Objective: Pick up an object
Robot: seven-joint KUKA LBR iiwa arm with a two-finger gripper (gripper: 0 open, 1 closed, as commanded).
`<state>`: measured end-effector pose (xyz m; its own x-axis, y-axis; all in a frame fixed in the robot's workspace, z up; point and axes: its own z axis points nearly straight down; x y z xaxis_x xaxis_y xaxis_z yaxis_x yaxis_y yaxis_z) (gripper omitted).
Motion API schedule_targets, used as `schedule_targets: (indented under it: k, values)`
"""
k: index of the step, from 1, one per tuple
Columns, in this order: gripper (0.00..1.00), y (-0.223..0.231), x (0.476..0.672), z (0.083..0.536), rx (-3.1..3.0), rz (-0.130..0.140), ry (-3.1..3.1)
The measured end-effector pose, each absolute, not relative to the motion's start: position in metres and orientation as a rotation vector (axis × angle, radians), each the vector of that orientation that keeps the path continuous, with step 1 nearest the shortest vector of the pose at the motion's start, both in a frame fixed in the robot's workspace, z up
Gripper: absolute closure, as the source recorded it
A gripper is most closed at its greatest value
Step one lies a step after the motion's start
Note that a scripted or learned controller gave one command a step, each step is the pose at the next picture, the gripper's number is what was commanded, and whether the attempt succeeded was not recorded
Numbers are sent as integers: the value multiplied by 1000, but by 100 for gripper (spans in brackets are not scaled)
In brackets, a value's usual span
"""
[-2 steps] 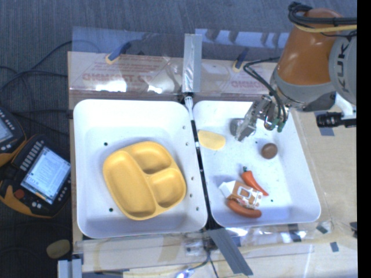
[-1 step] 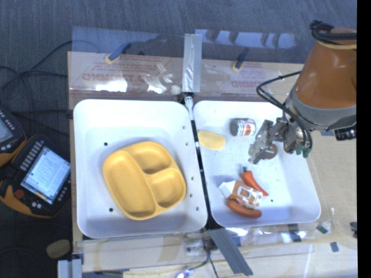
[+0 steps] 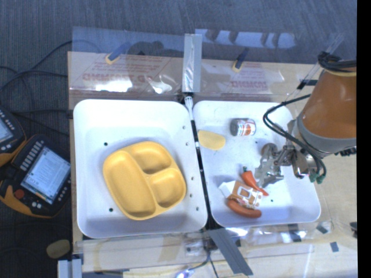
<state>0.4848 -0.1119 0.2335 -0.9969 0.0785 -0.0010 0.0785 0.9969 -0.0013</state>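
Here's the arm reaching in over the right bin (image 3: 301, 210), orange band up top, and the gripper (image 3: 268, 169) is hanging low above the bin floor, roughly mid-bin. I can't make out how its jaws stand from this angle; the metal parts blur together, so I won't call it wide or narrow, and nothing is visibly held.

Just below and to the camera's left of the gripper sits a little heap: an orange carrot (image 3: 250, 179), a small packet (image 3: 246, 196) and a red-brown sausage (image 3: 243, 209) lying along the near wall. The carrot is the nearest candidate, almost touching the gripper's tip, with its long axis slanting from upper-left to lower-right in this view. A grab there looks to call for a short drop toward the near-left, jaws set across that slant.

Farther up the bin, a small can (image 3: 243, 127) lies on its side, and a pale yellow chip (image 3: 211, 139) rests by the divider. Both sit well apart from the gripper.

The left bin (image 3: 87, 155) carries 1 yellow divided plate (image 3: 144, 179).
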Motion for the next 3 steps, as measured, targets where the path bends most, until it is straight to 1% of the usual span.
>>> schedule_targets:
  k: [1, 2, 3]
  values:
    - [100, -162, 519, 316, 662, -3, 3068]
    - [100, -141, 519, 302, 1073, -1, 2951]
    - [100, -123, 491, 270, 1226, 0, 2893]
